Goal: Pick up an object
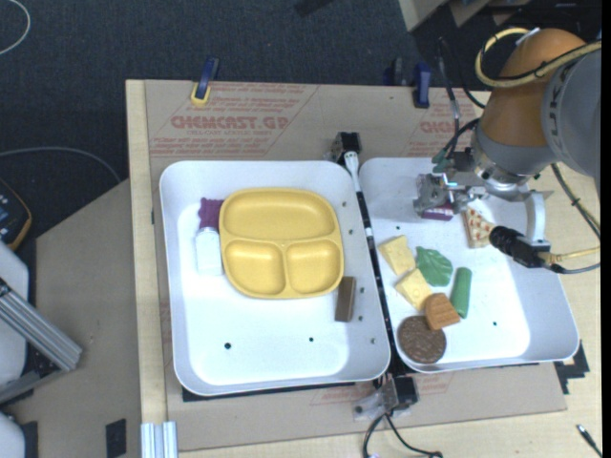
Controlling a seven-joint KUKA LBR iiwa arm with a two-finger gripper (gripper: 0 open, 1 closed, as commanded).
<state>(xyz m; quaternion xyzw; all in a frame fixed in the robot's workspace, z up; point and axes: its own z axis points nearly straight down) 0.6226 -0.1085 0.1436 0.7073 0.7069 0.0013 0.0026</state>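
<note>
My gripper (437,197) hangs low over the far part of the right bin (535,337), reaching in from the right under the orange band of the arm. A small purple object (438,214) lies right under its tip, touching or nearly touching it. A pizza-slice toy (475,225) lies just to the right. Nearer the front of this bin sit two yellow cheese pieces (396,254), a green leaf (435,265), a green pickle (461,291), a tan bread piece (440,310) and a round brown cookie (421,340).
The left bin (267,361) holds a yellow divided plate (282,239), a white bottle with a purple cap (206,241) at its left, and a brown bar (346,299) by the right wall. A black cable plug (511,243) juts from the arm over the right bin.
</note>
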